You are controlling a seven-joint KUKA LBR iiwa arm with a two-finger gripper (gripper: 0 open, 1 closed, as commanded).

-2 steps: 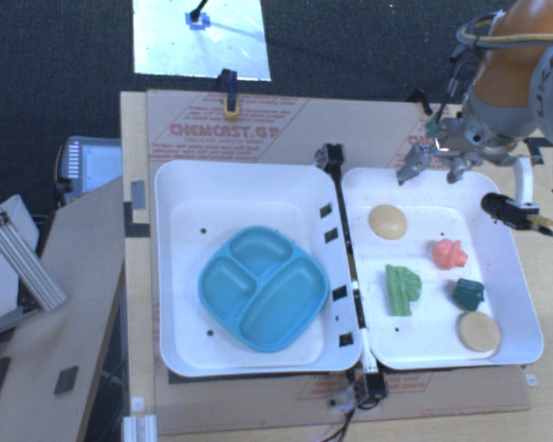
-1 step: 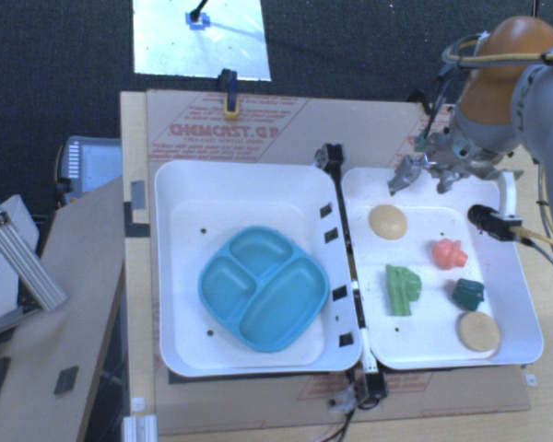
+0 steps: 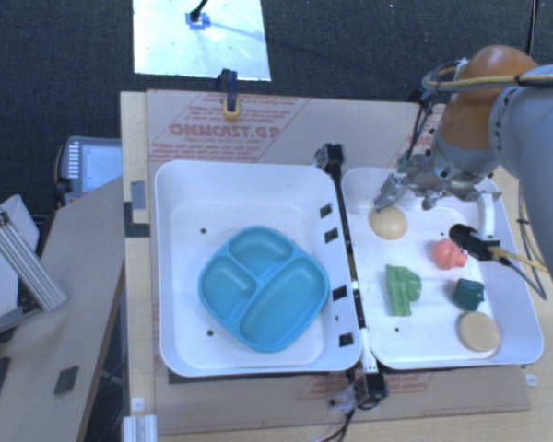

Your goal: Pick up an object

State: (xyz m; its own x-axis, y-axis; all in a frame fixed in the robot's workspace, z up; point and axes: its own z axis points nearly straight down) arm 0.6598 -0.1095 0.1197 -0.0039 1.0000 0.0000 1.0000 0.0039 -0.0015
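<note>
The hand (image 3: pixel 410 196) hangs over the far part of the right shallow white bin (image 3: pixel 433 343), its two grey fingers (image 3: pixel 388 191) spread apart with nothing between them. It is open and holds no object. The grey arm with its orange band (image 3: pixel 487 90) reaches in from the right above it.

Just beneath the left finger lies a cream, egg-shaped object (image 3: pixel 388 222) — the thing closest to the hand, though whether the finger touches it cannot be told. Nearer the camera and to the right sits a small salmon-pink lump (image 3: pixel 449 253). A green, blocky piece (image 3: pixel 403 289) lies in the middle of this bin, a small dark teal object (image 3: pixel 468 293) to its right, and a flat tan disc (image 3: pixel 479 331) just beyond that, by the near right corner.

The left shallow white bin (image 3: pixel 221 191) holds a light blue plastic plate (image 3: pixel 263 286) with three compartments, lying flat — well apart from the hand.

Both bins rest on a brown worktop (image 3: pixel 258 122) with red lettering.
</note>
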